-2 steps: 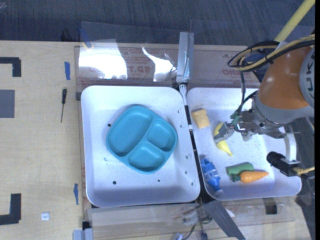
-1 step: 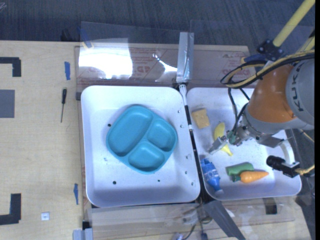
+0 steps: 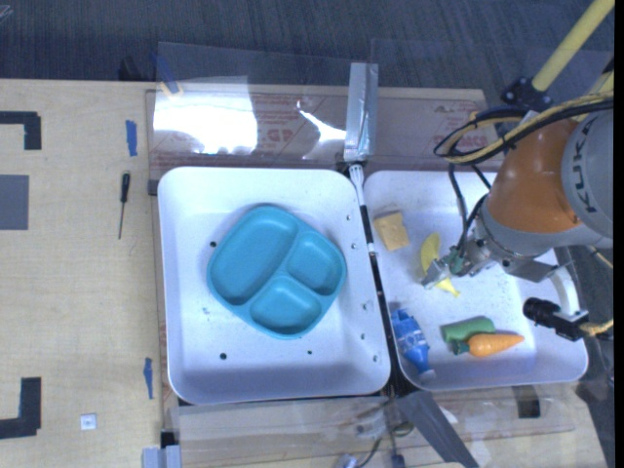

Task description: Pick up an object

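1. One target: yellow banana (image 3: pixel 430 251), touching my pincer (image 3: pixel 441 274) on its upper left; finger spread — cannot tell.
2. Carrot (image 3: pixel 492 342) lies below-right, apart.
3. Judged: low for grasping.

In the right bin (image 3: pixel 570 364), open floor lies at upper centre; a yellow block (image 3: pixel 391 230), banana (image 3: pixel 430 253), blue bottle (image 3: pixel 410 340) and carrot (image 3: pixel 493 342) crowd elsewhere
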Controlling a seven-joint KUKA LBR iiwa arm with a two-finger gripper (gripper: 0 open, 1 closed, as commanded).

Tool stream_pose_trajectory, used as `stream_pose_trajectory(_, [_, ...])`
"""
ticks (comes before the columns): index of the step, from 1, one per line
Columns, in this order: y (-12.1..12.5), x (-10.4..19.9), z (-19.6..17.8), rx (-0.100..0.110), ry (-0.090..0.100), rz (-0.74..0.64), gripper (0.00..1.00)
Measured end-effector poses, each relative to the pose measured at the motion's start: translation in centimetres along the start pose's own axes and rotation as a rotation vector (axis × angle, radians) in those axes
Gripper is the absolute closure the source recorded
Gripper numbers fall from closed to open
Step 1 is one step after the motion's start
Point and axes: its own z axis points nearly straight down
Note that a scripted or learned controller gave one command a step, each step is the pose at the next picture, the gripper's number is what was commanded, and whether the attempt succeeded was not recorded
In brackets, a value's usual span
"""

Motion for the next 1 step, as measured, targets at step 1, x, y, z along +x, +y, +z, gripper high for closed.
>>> stream_pose_trajectory(1, [5.94, 4.09, -8.68, 0.006, 0.005, 0.079, 1.0])
